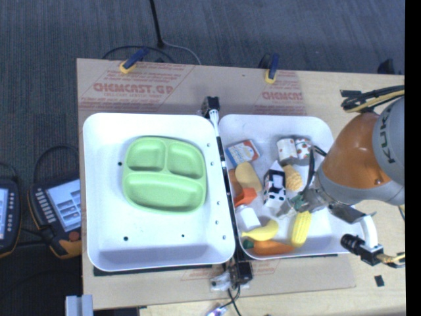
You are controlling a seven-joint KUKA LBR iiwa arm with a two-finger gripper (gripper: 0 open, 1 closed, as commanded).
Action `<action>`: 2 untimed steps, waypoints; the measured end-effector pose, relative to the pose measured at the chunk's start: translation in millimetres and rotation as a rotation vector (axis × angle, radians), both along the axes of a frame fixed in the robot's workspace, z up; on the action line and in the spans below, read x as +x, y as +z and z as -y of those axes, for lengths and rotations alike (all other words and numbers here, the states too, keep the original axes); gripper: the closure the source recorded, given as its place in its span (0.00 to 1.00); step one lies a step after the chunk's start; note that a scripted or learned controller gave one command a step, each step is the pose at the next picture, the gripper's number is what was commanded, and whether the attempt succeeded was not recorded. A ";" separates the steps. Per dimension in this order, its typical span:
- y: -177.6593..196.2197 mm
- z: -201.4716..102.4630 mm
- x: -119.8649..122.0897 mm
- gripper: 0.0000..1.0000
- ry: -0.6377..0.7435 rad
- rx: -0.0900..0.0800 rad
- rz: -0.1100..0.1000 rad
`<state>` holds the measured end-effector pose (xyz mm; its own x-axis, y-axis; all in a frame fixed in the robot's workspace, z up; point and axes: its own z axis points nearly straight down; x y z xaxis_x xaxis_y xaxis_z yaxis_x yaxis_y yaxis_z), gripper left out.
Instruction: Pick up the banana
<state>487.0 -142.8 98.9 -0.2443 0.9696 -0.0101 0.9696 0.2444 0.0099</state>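
The yellow banana lies curved near the front of the right bin, between a white cup and an orange carrot. My gripper hangs low over the bin's middle, just right of and behind the banana, close to an ear of corn. The arm's orange band hides the bin's right side. Nothing shows as held.
The right bin also holds a small carton, a can, a black-and-white toy, a tan rounded piece and an orange block. A green divided plate sits in the left bin.
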 end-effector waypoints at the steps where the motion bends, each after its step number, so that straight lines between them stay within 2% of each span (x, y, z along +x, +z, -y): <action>1: 69.2 -8.5 -3.0 1.00 -0.049 0.007 -0.011; 2: -10.3 5.2 -1.5 1.00 -0.142 0.008 -0.007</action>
